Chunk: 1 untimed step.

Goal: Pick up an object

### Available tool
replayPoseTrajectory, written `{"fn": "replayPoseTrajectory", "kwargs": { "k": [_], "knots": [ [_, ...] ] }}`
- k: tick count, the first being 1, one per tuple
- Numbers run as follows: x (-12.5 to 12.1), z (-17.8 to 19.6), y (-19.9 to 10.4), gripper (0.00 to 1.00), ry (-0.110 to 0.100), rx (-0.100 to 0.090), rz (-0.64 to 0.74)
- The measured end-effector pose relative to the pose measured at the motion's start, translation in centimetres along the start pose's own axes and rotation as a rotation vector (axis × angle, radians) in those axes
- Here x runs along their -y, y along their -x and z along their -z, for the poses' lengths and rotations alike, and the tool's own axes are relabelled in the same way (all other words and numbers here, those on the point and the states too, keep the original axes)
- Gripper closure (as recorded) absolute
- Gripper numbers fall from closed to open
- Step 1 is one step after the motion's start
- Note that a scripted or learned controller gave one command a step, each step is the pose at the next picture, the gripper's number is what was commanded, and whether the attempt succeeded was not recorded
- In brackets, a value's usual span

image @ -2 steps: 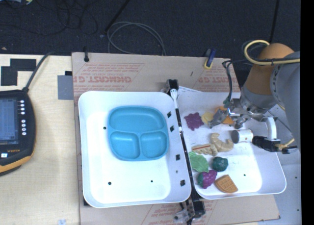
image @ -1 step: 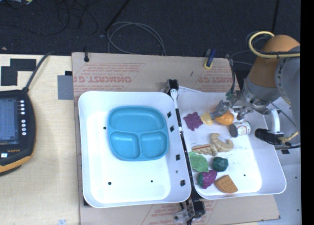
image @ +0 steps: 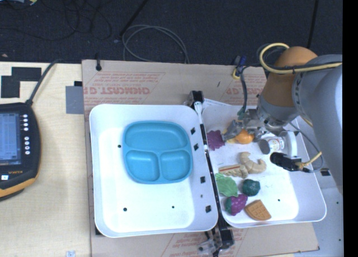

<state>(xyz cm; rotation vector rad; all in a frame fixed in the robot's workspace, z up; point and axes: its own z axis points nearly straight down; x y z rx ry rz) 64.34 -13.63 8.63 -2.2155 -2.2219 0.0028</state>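
My gripper (image: 244,129) is low over the far left part of the right bin (image: 302,205), right at a small orange and yellow object (image: 244,136). The object sits at the gripper's tip, and I cannot make out whether it is gripped. Close by on the bin floor lie a purple piece (image: 214,139), a beige lumpy piece (image: 252,164) and a thin tan stick (image: 228,168). Nearer the front lie a green leafy piece (image: 226,185), a dark teal ball (image: 251,186), a purple grape bunch (image: 237,204) and an orange wafer (image: 257,211).
The left bin (image: 106,194) holds a blue divided plate (image: 158,151). A ridge with black clips (image: 206,160) separates the bins. The grey arm (image: 313,93) and its yellow cable (image: 268,54) overhang the right bin's far right. A pendant (image: 14,144) lies at the far left.
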Motion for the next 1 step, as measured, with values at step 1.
{"fn": "replayPoseTrajectory", "kwargs": {
  "k": [1],
  "knots": [
    [-0.02, 1.15, 0.17, 1.00, 0.000, 0.000, -0.001]
  ]
}}
